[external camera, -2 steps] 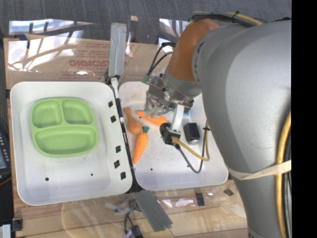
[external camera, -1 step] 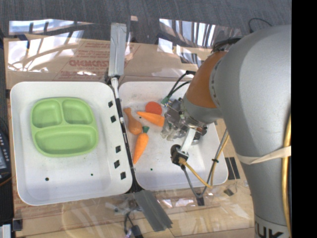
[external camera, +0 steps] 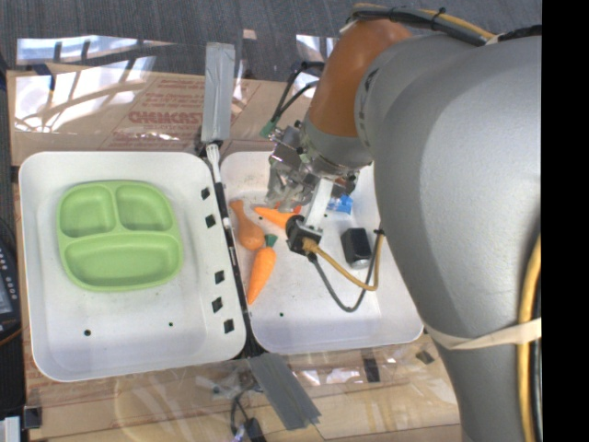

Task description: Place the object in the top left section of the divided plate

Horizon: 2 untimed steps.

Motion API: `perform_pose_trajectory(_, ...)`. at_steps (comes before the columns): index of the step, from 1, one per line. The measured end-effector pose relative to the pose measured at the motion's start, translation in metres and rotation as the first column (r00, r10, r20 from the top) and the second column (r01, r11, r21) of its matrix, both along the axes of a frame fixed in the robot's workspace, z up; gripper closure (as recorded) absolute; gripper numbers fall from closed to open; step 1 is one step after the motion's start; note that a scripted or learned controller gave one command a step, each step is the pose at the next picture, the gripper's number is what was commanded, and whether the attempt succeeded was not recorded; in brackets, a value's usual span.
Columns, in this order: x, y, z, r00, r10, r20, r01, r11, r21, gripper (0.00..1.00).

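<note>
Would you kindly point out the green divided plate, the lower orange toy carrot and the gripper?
Green divided plate (external camera: 118,267), camera view: bare floor of its large lower section.
Lower orange toy carrot (external camera: 260,274), camera view: middle of its body.
Gripper (external camera: 287,194), camera view: its fingertip area.

Bench (external camera: 120,122) bears left bin (external camera: 55,320), right bin (external camera: 317,330), side by side.

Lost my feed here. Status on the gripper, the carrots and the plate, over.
Gripper low in right bin, over carrots; fingers unreadable. Green divided plate in left bin, nothing in its sections. Bin walls sit between carrots and plate.
</note>
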State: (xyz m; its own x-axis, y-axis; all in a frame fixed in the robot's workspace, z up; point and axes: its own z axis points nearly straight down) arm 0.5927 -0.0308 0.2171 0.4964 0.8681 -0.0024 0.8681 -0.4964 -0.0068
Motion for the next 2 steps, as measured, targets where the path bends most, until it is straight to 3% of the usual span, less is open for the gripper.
perform_pose_trajectory(1, -0.082, -0.043, -0.007, 0.993, -0.119, -0.003, 0.119, 0.993, -0.001, 1.0)
perform_pose_trajectory(2, -0.117, -0.092, -0.01, 0.923, -0.384, -0.005, 0.384, 0.923, -0.003, 1.0)
